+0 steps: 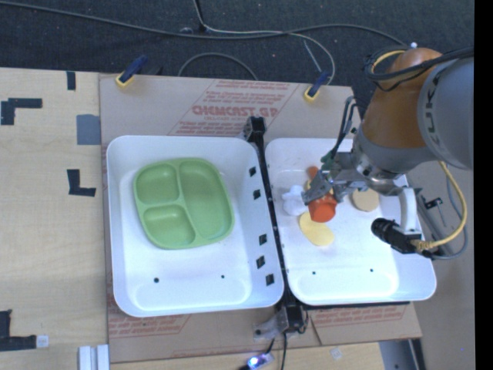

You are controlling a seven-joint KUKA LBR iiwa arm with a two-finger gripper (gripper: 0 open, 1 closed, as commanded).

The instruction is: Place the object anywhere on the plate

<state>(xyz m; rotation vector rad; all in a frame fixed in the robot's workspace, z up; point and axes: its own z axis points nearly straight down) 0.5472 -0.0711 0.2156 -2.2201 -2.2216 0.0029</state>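
Green and split into 3 compartments, the plate [183, 202] lies in the left bin [123, 284] with nothing on it. On the counter [46, 230] beside it, the right bin [408, 284] carries the loose things: an orange-red object [323, 209] near the bin's middle, a yellow piece [316, 230] touching it on the near side, a pale white lump [293, 200] just to its left, a small red piece [312, 173] further back, and a tan round piece [365, 200] to its right. The grey arm [420, 129] with its orange band reaches in from the right, and the claw [323, 191] sits low over the orange-red object, right at its top edge. From this slant I cannot tell whether the claw is released or clenched, nor whether the orange-red object is actually caught or just lying on the bin floor beneath it.
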